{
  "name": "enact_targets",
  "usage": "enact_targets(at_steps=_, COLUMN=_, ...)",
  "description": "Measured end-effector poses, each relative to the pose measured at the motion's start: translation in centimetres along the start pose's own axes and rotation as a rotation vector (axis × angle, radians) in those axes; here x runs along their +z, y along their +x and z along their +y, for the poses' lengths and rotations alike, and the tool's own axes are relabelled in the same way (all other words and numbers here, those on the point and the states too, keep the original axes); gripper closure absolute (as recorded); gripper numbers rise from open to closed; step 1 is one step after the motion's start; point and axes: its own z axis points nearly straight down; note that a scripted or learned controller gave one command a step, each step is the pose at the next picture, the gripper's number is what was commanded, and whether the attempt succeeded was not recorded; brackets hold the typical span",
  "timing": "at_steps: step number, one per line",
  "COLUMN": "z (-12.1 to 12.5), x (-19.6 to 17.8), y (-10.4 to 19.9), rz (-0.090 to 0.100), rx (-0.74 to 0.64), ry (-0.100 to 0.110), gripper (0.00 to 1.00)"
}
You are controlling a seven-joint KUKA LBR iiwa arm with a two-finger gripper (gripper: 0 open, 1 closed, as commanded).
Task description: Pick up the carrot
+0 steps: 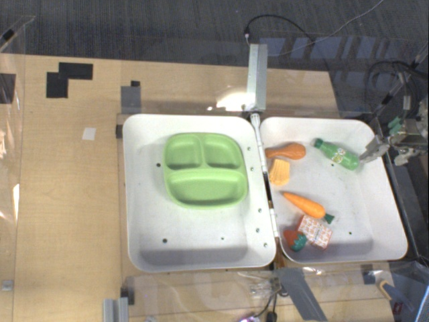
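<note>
The carrot (306, 204) lies flat on the floor of the right bin (375, 230), near the middle, long axis running from the pointed tip at upper left to the green stub at lower right. It reads as a moulded toy: judged light, rigid and smooth-skinned, so likely to slip or roll under a poorly centred grip. The taper counts against taking it near the tip; the thicker half toward the green end offers the better purchase, with the fingers set across the long axis.

Clearance is uneven. A red-and-white patterned box (315, 232) sits just beside the green end, possibly touching it, with a small red and green piece (295, 240) against the box's left side. A yellow wedge (279, 173) lies near the tip, and a toy drumstick (287, 151) above that. A green bottle (337, 154) lies toward the far right corner, well apart from the carrot. The mid-body is the only stretch with open floor on both sides.

The hand (373, 151) sits at the bin's right rim beside the bottle, well apart from the carrot. Nothing is seen between its fingers; how far open it stands cannot be told.

The left bin (144, 240) holds a green divided plate (204, 170). Both bins rest on the table (67, 200).
</note>
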Motion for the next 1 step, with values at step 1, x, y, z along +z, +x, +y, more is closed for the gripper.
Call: enact_targets(at_steps=1, z=1.86, x=9.71, y=5.04, rz=0.001, rx=0.055, ry=0.002, gripper=0.0)
